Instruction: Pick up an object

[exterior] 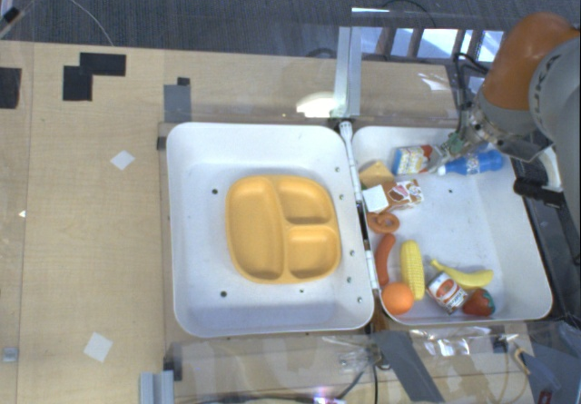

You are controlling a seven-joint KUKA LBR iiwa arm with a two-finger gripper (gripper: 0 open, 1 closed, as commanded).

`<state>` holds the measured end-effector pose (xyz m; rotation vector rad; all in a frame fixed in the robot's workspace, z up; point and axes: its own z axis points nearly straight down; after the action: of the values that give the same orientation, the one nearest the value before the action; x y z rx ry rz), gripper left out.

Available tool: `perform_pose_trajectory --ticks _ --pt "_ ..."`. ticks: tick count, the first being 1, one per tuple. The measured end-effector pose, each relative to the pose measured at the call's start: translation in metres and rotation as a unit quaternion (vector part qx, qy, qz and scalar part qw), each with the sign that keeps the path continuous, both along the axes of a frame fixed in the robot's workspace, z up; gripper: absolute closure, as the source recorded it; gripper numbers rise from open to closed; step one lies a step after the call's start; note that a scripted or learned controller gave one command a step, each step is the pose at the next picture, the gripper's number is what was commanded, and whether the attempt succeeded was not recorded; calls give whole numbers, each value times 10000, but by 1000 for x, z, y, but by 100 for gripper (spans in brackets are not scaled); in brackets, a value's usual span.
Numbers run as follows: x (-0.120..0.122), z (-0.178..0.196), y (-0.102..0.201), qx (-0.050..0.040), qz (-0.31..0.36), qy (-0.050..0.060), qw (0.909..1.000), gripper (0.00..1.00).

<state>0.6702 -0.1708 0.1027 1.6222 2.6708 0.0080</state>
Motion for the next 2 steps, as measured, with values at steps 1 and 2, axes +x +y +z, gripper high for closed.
perform_pose_trajectory --ticks 1,2 --pt "-2 -2 2 29 7 50 10000 0" --pt "-4 -15 57 -72 207 110 9997 0"
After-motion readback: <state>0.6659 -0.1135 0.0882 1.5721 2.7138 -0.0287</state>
